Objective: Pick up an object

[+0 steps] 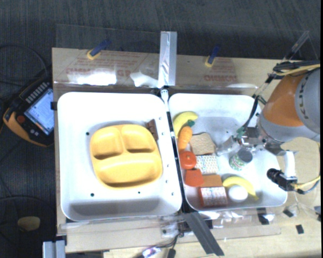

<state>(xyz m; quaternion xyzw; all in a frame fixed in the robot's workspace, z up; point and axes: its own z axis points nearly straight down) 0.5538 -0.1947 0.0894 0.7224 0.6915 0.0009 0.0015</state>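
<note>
The grey two-finger gripper [230, 144] hovers in the right white plastic bin [224, 102]; whether it is open or closed I cannot tell. Pickable items cluster toward nine o'clock: a tan bread slice [203, 143] nearest. A straight descent onto it seems best. The wrist hides what lies beneath.

Faint reddish lettering runs across the clear plastic sheet [151, 69] taped along the far edge of the table [247, 71], but it is too blurred to read. Nothing else carries legible text.
</note>
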